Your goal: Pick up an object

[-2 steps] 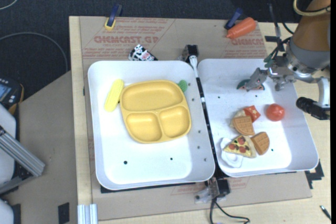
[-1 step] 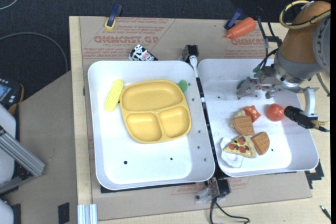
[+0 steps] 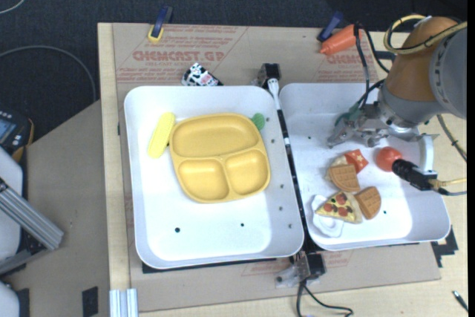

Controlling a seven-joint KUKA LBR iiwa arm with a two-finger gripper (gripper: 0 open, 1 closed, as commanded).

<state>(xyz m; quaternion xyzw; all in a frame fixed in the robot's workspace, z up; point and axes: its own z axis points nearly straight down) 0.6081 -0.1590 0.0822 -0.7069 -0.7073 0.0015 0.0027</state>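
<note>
The right bin holds several toy foods. A small red piece lies on a round brown cookie, with a red tomato to its right. Nearer the front are a brown bread slice and a pizza slice. My gripper hangs low over the back of this bin, just behind the red piece. Its fingers are spread open and nothing is between them. The grey arm with its orange band comes in from the right.
The left bin carries a yellow divided plate, a yellow corn-like piece and a small green item. A black-and-white toy lies behind the bins. Clamps sit at the board's back edge.
</note>
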